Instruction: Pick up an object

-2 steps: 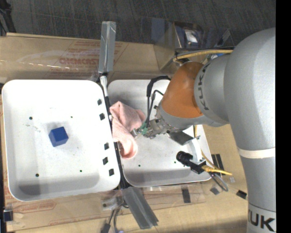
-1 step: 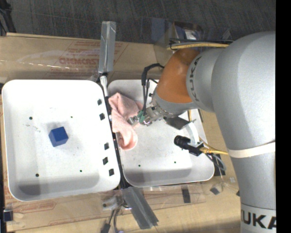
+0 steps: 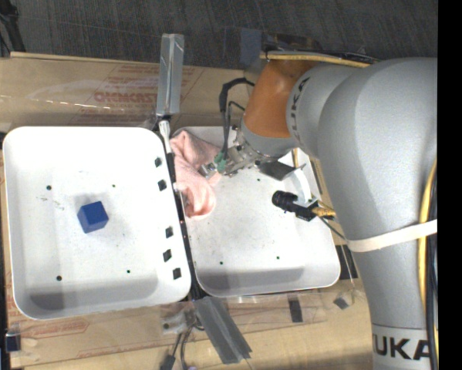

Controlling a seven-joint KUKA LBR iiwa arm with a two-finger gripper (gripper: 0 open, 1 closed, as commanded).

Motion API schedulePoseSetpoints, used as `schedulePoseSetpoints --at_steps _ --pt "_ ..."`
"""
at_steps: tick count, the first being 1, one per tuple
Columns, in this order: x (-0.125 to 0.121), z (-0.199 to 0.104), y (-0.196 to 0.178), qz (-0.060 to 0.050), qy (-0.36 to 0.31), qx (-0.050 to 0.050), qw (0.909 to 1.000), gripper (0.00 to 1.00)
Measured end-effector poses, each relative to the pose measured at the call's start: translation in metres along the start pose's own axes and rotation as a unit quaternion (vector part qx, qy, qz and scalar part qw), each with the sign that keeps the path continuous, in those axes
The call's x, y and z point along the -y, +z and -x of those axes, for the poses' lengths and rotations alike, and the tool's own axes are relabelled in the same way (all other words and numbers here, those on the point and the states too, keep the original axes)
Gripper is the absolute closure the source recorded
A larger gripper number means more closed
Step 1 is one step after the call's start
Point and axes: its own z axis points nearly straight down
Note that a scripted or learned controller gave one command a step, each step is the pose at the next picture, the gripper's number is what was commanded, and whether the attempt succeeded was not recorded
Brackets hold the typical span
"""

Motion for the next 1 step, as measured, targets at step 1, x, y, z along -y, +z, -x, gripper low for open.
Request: schedulePoseSetpoints --at_steps 1 --pt "0.0258 -0.0132 0.0008 -0.001 0.011 0.0 0.9999 0.0"
